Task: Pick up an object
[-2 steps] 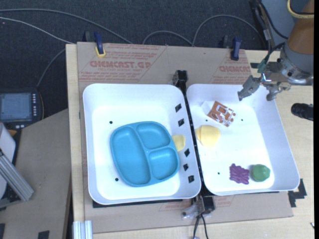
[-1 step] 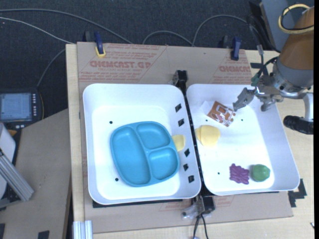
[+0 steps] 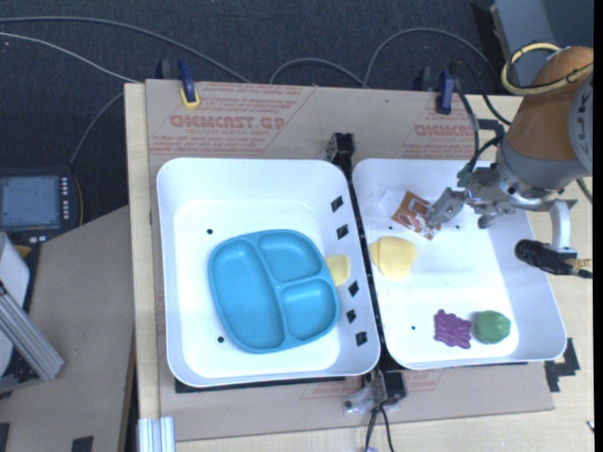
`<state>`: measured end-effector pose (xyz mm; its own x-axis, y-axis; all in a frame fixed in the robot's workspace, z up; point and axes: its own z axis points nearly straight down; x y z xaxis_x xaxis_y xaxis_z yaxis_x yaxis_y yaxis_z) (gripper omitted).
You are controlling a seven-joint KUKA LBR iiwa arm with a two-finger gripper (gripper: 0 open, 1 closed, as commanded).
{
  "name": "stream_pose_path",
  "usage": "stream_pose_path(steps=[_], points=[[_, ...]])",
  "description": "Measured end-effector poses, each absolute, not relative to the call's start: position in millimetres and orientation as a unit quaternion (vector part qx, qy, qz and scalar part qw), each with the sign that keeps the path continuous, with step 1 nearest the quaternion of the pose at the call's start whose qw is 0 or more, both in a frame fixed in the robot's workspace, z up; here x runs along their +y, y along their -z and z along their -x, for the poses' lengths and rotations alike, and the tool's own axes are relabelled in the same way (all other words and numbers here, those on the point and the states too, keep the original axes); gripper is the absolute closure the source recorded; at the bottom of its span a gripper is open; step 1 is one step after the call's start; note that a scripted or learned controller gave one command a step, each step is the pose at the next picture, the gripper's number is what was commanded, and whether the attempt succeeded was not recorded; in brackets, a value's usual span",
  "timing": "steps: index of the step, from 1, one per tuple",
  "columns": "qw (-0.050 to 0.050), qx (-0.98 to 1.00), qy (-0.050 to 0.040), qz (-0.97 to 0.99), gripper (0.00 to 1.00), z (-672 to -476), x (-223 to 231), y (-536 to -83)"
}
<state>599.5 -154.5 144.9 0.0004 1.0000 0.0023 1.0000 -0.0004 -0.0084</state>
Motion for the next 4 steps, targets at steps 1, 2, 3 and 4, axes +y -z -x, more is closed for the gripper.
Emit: stream_pose_path(steps=[1,2,3,4], points=[[0.004,-0.707,-0.0019,0.707,0.0,-599.6,-157.2,-82.1],[0.0,-0.707,0.0007,0.707,1.0,-602.6,-157.5,-97.8],[-0.004,-0.708,0.0022,0.706,1.0,-610.1,-156.9,-161.6],[-0.003,-0.708,0.0022,0.706,1.0,-604.2,-150.8,-219.9]])
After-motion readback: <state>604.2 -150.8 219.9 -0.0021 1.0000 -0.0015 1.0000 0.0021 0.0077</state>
